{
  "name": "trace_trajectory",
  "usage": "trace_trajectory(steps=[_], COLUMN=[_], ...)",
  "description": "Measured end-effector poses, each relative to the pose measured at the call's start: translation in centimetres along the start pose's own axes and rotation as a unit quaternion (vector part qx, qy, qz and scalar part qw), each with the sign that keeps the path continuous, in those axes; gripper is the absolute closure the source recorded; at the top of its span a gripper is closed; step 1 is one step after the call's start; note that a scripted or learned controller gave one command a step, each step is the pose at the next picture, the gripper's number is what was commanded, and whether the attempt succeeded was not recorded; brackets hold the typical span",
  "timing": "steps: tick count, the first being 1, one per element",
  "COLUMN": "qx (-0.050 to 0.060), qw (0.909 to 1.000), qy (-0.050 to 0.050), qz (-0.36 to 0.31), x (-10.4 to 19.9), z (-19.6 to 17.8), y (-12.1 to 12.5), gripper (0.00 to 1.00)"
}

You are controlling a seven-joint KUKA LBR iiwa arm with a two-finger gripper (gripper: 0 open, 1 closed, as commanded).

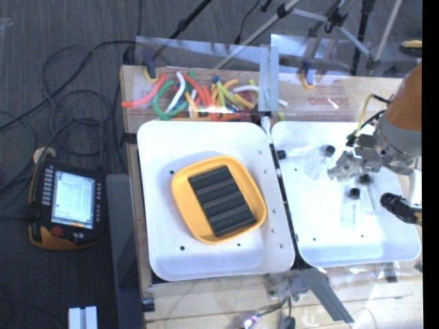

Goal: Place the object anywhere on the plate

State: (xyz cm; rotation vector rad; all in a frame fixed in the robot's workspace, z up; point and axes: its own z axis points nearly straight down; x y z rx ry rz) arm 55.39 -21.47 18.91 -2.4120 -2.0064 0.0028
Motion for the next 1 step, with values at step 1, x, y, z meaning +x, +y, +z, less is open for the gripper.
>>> trace_trajectory(steps=[1], qx=[0.0], qw=[1.0], qy=[0.0], qz=[0.0], x=[0.0], z=[0.0], y=[0.0], gripper=[0.0])
